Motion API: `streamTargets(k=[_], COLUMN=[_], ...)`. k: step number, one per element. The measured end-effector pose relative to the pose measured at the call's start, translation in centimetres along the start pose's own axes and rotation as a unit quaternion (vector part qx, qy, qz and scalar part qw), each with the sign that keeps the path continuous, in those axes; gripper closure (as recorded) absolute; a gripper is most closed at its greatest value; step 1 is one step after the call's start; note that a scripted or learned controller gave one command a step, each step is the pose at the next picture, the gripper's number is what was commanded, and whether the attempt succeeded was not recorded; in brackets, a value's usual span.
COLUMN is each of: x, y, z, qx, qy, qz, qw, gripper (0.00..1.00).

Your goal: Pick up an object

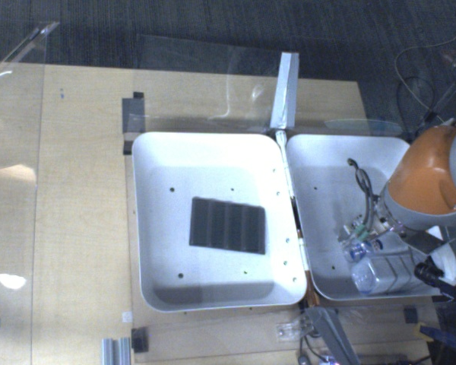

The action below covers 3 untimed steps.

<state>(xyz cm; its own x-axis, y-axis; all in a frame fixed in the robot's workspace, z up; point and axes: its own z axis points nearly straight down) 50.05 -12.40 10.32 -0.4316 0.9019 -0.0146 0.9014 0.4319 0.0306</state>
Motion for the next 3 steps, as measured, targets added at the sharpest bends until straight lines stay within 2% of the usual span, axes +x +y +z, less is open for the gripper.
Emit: streamTargets(k=[1,2,3], x=[-0.1,-0.2,-0.2], y=[-0.1,1.2,1.6], z=[0.0,1.4,0.1], qx=[0.0,0.01,0.005], qy=[-0.001,0.003,0.002], qz=[0.0,0.023,0.022], qw=[1.0,0.9997,0.9997], gripper=[0.0,0.0,1.0])
